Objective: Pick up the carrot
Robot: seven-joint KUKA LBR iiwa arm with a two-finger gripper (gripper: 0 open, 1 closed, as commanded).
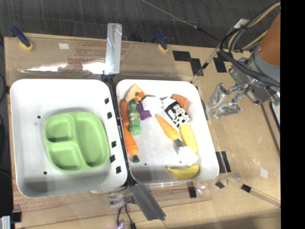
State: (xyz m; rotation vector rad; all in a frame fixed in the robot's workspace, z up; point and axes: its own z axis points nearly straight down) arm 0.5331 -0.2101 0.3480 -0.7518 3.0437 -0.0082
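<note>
From my remote station I see the tool point(224, 101) outside the right bin point(206, 128), just beside its right rim and over the bare worktop point(248, 147); its metal fingers point(218, 93) stand apart with nothing between them. Taking the right bin as landmark: a carrot point(167, 127) lies near the bin's centre, slanted, with open white floor on its left side and a yellow banana-like piece point(189, 137) touching or just beside its lower end. A second carrot point(131, 144) lies along the bin's left wall, close to the rim, with a green bottle point(134, 119) just beside its upper part. A third orange piece point(180, 100) sits near the bin's upper right corner, beside a black-and-white cow-patterned carton point(177, 114). A banana point(183, 171) lies along the bin's lower rim. The freest floor inside the bin is the patch left of the central carrot and below the bottle. The left bin point(19, 128), sharing an edge with the right bin, holds a green divided plate point(76, 141). Right of the right bin, the worktop offers open room around the tool.
</note>
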